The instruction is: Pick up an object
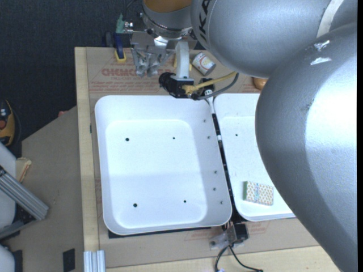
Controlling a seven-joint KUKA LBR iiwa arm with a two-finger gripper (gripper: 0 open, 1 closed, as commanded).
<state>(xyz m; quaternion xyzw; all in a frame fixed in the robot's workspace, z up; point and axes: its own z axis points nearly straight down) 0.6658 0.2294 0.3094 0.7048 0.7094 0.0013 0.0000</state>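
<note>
Lying in the right bin (244, 123) toward six o'clock is a patterned packet (259, 192); the gripper (148, 67) hangs beyond the left bin (113, 118) at twelve o'clock, its state impossible to tell.

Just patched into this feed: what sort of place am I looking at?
Likely a robotics lab bench for bin picking: two shallow white bins, left bin and right bin, a grey robot arm overhead, and loose cabling at the bench edge.

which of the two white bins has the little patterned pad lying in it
The right bin: the small patterned pad lies flat near its front edge. In the left bin I see just dark dots on its floor.
</note>
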